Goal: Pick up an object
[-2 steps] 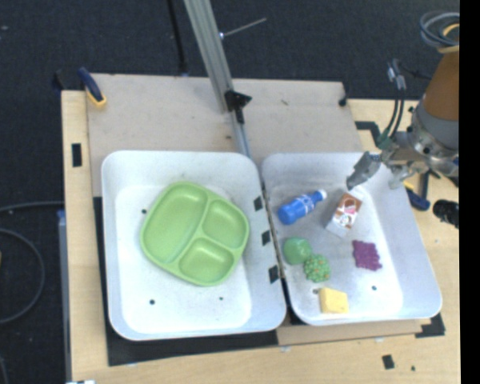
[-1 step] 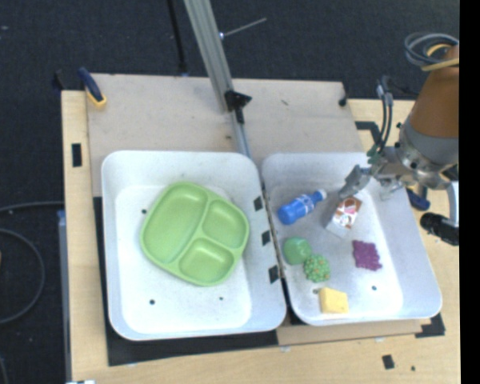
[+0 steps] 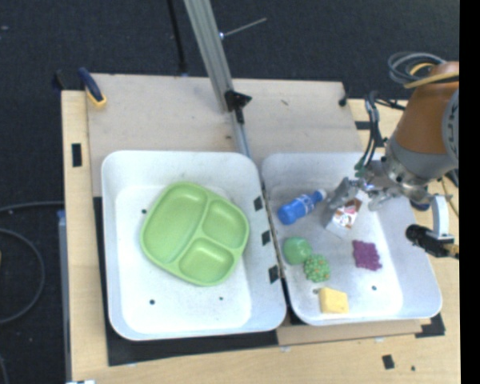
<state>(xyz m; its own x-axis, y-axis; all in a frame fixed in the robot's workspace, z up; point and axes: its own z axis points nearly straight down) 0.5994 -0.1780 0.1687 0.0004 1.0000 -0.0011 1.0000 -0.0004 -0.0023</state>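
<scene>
Yellow blocky wedge [image 3: 333,300] lies below the tool [image 3: 344,208], whose clamping state I cannot tell

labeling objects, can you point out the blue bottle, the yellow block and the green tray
blue bottle [image 3: 298,207], camera view, middle of its body
yellow block [image 3: 333,300], camera view, its top face
green tray [image 3: 170,232], camera view, floor of its largest compartment
</scene>
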